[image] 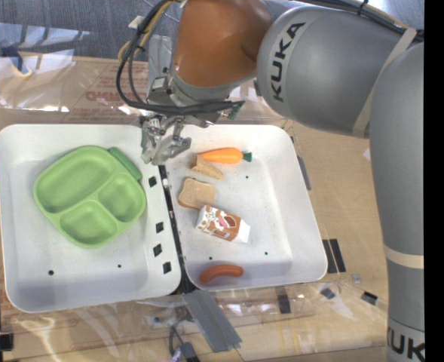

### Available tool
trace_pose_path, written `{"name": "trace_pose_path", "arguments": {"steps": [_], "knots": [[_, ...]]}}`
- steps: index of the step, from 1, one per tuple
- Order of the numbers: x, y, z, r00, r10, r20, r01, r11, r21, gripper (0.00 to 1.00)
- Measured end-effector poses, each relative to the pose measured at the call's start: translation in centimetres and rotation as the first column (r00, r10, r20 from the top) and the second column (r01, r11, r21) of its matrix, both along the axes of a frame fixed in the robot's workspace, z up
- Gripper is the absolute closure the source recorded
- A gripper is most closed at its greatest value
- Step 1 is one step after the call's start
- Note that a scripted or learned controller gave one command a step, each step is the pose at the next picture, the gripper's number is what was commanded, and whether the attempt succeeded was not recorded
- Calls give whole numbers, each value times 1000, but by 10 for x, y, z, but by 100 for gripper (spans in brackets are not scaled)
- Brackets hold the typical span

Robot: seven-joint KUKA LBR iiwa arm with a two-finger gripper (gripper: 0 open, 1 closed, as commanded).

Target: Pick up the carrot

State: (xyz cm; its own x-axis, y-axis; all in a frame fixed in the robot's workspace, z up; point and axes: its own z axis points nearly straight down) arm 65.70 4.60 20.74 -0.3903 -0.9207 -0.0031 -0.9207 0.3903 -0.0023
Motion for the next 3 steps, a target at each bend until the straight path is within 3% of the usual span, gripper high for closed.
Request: {"name": "trace_pose_path", "arguments": {"steps": [1,2,3], "knots": [[0,21,45,848,530,1,-530,848,-1,100],[-4,93,-45,788,615,-10,-615,789,6,100],[-1,163,23,729,685,3,-685,729,-2,100]]}}
